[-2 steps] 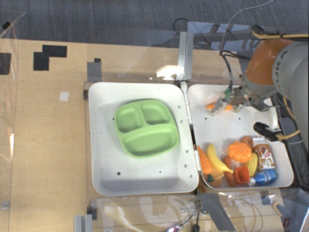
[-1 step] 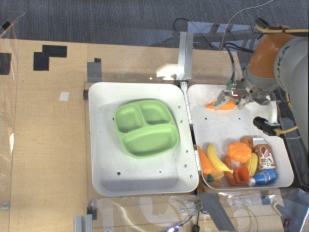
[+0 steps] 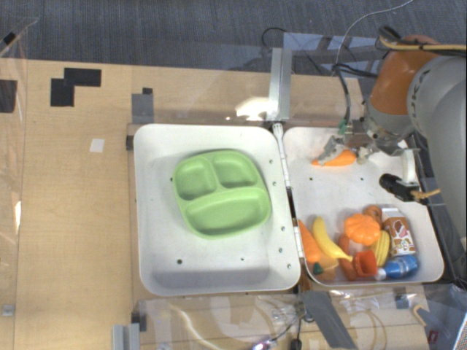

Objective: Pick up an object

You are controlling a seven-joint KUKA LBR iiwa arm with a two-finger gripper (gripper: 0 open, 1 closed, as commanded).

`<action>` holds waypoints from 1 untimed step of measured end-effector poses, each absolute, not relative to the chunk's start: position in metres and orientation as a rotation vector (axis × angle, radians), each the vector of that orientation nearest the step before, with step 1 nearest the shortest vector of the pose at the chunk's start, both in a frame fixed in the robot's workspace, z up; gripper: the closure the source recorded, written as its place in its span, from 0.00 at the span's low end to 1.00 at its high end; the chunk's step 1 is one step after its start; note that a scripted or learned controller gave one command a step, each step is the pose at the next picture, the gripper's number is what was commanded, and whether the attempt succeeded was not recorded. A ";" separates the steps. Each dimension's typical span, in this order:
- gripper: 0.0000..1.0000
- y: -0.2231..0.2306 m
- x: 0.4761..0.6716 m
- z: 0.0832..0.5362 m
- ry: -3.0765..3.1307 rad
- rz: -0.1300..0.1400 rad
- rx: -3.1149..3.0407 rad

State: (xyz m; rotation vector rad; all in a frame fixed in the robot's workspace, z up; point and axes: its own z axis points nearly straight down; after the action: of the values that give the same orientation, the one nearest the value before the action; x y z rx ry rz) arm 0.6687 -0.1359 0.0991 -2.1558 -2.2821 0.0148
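An orange toy carrot [image 3: 337, 161] lies in the far part of the right bin [image 3: 350, 195]. My gripper [image 3: 347, 143] hangs right over the carrot's far edge, touching it or nearly so. The grey arm with its orange band [image 3: 394, 86] comes in from the upper right. A heap of toy food fills the near corner of this bin: a yellow banana [image 3: 328, 240], an orange pumpkin [image 3: 363, 229], a corn cob [image 3: 381, 248], a brown can [image 3: 398, 236], a blue piece [image 3: 400, 267] and a red piece [image 3: 365, 266].
The left bin [image 3: 160, 261] holds a green divided plate [image 3: 220, 192]. An orange piece [image 3: 309, 245] leans against the wall between the bins. A metal post [image 3: 279, 86] stands behind the bins' divide. Bare white floor lies in the right bin's middle.
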 end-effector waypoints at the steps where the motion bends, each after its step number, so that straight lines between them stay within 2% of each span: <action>1: 0.00 -0.144 0.621 0.099 -2.098 -0.005 -2.342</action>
State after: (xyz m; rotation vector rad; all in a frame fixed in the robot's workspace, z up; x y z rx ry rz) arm 0.6214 -0.1440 0.0987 -2.3424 -2.0976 -0.0054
